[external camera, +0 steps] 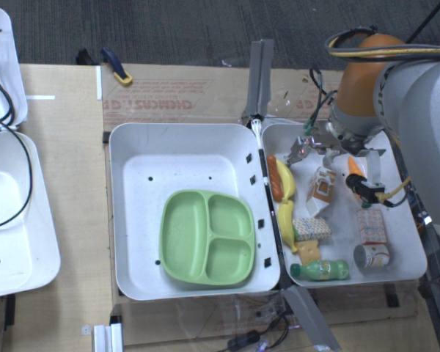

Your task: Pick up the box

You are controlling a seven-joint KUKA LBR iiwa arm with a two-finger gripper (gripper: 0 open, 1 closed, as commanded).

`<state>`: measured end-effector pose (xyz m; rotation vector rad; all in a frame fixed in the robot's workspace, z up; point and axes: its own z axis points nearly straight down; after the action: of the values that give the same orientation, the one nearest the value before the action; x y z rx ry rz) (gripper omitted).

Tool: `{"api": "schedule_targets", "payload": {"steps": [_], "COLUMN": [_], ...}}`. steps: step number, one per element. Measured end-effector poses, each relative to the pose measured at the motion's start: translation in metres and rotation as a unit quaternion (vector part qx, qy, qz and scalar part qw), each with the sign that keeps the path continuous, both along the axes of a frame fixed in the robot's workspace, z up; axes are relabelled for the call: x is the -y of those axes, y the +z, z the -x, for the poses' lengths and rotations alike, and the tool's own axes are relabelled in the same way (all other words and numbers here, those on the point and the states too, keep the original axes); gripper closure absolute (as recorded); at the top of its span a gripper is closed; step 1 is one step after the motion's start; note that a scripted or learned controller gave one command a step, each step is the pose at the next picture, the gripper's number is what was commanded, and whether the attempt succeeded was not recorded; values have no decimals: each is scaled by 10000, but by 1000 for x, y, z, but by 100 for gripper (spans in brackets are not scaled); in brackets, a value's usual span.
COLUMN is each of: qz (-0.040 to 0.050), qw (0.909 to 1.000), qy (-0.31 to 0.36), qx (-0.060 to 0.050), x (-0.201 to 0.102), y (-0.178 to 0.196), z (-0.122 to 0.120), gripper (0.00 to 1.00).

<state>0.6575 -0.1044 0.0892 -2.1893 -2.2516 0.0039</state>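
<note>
The box [323,186] is a small white carton with an orange-brown print, lying tilted in the middle of the right bin [406,267]. My gripper [334,145] hangs over the far part of that bin, just above and behind the box, under the orange wrist band [361,79]. Nothing is visibly held in it. Cables and metal parts around the wrist hide its tip.
The right bin also holds a banana [285,204], a red sausage-like piece [274,180], a carrot [356,167], a printed can [372,235], a patterned block [312,229], a yellow wedge [308,252] and a green bottle [320,270]. The left bin [132,196] holds a green divided plate [207,237].
</note>
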Motion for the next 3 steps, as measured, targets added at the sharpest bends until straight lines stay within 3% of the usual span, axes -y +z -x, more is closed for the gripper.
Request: {"api": "schedule_targets", "payload": {"steps": [1,2,3], "qz": [3,4,-4], "qw": [10000,10000,9987], "qy": [5,6,-500], "qx": [-15,-15,-13], "x": [1,1,1], "y": [6,6,0], "z": [0,0,127], "gripper": [100,0,0]}}
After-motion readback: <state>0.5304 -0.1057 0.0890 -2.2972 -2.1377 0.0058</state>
